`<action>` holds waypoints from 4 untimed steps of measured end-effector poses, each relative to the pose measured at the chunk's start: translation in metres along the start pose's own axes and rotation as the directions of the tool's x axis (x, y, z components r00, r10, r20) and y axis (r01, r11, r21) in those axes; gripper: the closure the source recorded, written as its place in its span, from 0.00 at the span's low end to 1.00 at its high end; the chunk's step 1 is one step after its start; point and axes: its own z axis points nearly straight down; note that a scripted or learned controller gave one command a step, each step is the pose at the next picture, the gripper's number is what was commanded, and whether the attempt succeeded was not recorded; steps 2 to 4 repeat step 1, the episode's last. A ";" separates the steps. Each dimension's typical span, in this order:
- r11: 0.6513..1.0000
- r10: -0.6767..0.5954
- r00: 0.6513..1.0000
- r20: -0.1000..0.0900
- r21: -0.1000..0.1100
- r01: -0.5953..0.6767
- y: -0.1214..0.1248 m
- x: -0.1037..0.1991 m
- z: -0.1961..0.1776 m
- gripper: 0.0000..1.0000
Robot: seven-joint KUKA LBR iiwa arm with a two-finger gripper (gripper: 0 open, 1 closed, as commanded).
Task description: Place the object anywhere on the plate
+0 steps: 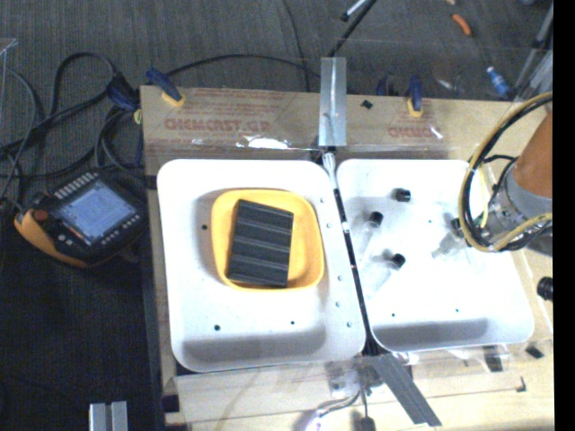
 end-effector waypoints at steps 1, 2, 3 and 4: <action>1.000 0.000 1.000 0.000 0.000 0.000 0.000 0.000 0.000 0.00; 1.000 0.000 1.000 0.000 0.000 0.000 0.000 0.000 0.000 0.00; 1.000 0.000 1.000 0.000 0.000 0.000 0.000 0.000 0.000 0.00; 1.000 0.000 1.000 0.000 0.000 0.000 0.000 0.000 0.000 0.00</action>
